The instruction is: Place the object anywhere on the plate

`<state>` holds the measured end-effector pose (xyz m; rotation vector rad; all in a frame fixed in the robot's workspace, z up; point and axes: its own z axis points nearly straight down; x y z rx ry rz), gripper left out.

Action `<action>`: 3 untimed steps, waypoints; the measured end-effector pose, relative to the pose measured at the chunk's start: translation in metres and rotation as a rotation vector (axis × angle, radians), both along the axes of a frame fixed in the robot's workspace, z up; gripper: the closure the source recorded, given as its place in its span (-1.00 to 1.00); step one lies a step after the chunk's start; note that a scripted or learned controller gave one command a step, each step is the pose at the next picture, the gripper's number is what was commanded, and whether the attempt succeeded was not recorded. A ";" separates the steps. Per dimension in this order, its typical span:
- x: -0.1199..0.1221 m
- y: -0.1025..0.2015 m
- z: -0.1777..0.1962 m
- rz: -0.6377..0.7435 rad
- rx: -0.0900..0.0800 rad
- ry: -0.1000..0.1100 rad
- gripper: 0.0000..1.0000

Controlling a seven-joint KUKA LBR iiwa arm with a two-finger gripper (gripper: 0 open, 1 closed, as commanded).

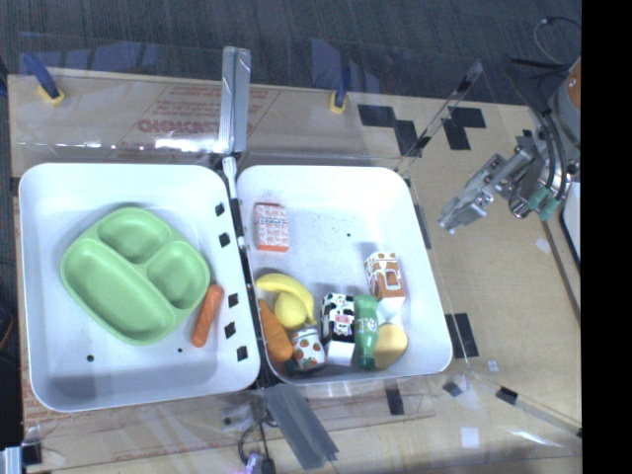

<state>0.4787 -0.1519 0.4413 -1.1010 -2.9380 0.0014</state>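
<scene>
Wooden bench [494,294] carries two white bins. Left bin [59,363]: one green three-compartment plate [133,273], and one orange carrot [205,315] lying just off the plate's right edge, touching the bin floor. Right bin [326,191]: one banana [281,286], one second carrot [275,334], one cow-print carton [339,317], one green bottle [365,332], two printed cartons. Gripper [462,212] hovers over the bench past the right bin's right edge, fingers holding nothing; spread or pressed together, can't tell.
</scene>
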 end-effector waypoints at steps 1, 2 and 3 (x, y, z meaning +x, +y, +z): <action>0.000 -0.059 0.000 -0.153 -0.003 -0.002 1.00; 0.028 0.054 0.000 0.216 0.001 0.000 1.00; 0.029 -0.032 0.000 0.019 -0.002 -0.003 1.00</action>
